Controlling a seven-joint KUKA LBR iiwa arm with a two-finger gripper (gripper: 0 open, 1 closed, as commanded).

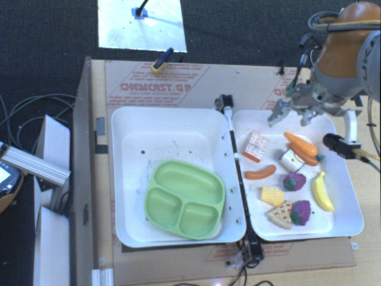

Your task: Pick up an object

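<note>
At far left, off the surface (149, 79): grey cables on dark carpet, plus a pale metal bracket (33, 162). Further up, a square shiny plate (140, 16) on the carpet with a thin rod ending on it. Surface topped with brown printed cardboard; small yellow-tipped tool (161, 61) lying on it near the back edge.

Two shallow white plastic bins, touching along a black centre seam. Left bin (128, 130): one smooth light-green tray (184, 199), rounded corners, three compartments, sitting toward the front right.

Right bin (345, 213): toy food, moulded plastic look, one of each. Left to right:
- pink-white rectangular wafer block (256, 146), orange lower edge
- orange sausage (260, 173), thin, slightly curved
- yellow square cracker (272, 195), bumpy
- tan waffle wedge (281, 213), grid texture
- white box-shaped piece (292, 158) with dark markings
- knobbly purple piece with green (294, 181)
- orange carrot (301, 146), tapered, touching the white piece
- purple grape cluster (302, 211), just beside the waffle wedge
- yellow banana (323, 192), curved, near the right wall

All task objects lie on the bin floor, none lifted.

Pincer (293, 112) above the back rim of the right bin, grey metal fingers spread apart pointing down, nothing between them. Behind it, grey arm with rounded orange band (351, 34).
</note>
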